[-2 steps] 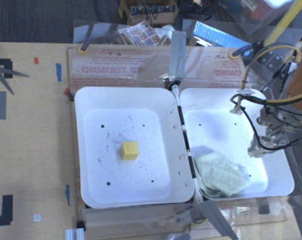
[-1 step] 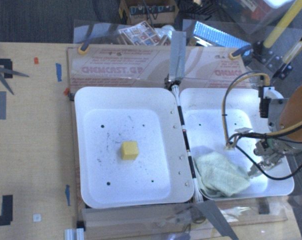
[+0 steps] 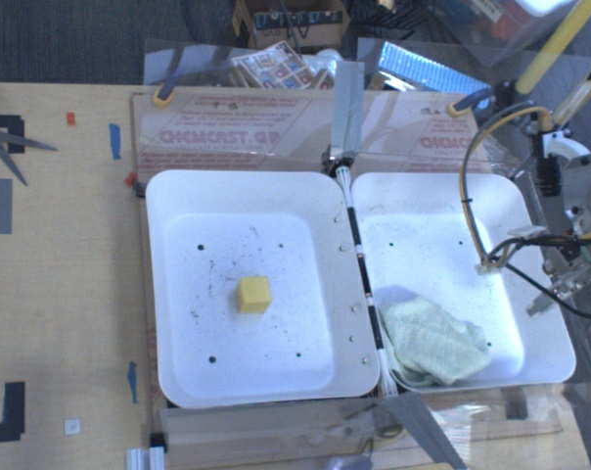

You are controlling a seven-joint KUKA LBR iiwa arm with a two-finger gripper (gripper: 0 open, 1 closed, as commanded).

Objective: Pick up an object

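A small yellow cube [image 3: 253,294] lies near the middle of the left bin [image 3: 178,204]. A crumpled pale green cloth [image 3: 434,341] rests in the near corner of the right bin [image 3: 423,204], against the divider. My gripper [image 3: 562,284] hangs at the far right edge of the view, over the right bin's right rim, partly cut off and tangled with cables. It is well away from both the cloth and the cube, and nothing is seen in it.
Yellow and black cables [image 3: 481,184] loop over the right bin's far right side. A metal divider [image 3: 359,262] runs between the bins. Cardboard sheets [image 3: 237,125] stand behind both bins. The wooden bench [image 3: 61,292] extends to the left.
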